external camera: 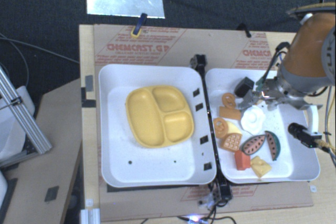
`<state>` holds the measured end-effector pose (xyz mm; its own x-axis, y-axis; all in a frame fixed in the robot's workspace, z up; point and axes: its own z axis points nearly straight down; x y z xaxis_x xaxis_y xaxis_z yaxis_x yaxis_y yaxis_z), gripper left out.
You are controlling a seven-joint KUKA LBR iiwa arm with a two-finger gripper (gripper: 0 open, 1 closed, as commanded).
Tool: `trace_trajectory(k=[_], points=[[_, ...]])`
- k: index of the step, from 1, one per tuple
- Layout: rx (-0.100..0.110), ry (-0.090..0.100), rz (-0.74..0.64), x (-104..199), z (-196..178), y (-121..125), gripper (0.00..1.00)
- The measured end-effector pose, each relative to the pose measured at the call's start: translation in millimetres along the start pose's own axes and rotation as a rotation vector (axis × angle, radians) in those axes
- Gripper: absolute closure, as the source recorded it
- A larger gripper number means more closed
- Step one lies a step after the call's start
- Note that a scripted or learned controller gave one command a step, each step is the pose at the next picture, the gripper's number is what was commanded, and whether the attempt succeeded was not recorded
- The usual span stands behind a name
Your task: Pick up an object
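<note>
The left bin (113, 128) carries a yellow divided tray (159, 115) near its middle. In the right bin (299, 168), toy food crowds the left half: a pretzel (228, 99) and a waffle (231, 141) by the left wall, a white round piece (253, 119) centrally, two watermelon slices (254, 144) and a cheese wedge (261, 166) toward the front edge. The gripper (258, 93) hangs over the bin's back part, just above the white piece; I cannot tell how it stands.

R bin (302, 165): toy food (247, 139) crowds left half, right side open. L bin (113, 128): yellow tray (159, 115) mid.
</note>
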<state>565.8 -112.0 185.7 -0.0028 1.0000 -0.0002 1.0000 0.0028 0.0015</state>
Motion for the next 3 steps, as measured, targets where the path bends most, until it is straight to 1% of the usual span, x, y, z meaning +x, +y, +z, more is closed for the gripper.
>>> trace_trajectory(k=[1, 2, 3], points=[[0.004, 0.003, -0.005, 56, -23, -76, 0.00], [0.000, 0.003, -0.011, 151, 3, -40, 0.00], [-0.018, 0.003, -0.005, 159, -152, -16, 0.00]])
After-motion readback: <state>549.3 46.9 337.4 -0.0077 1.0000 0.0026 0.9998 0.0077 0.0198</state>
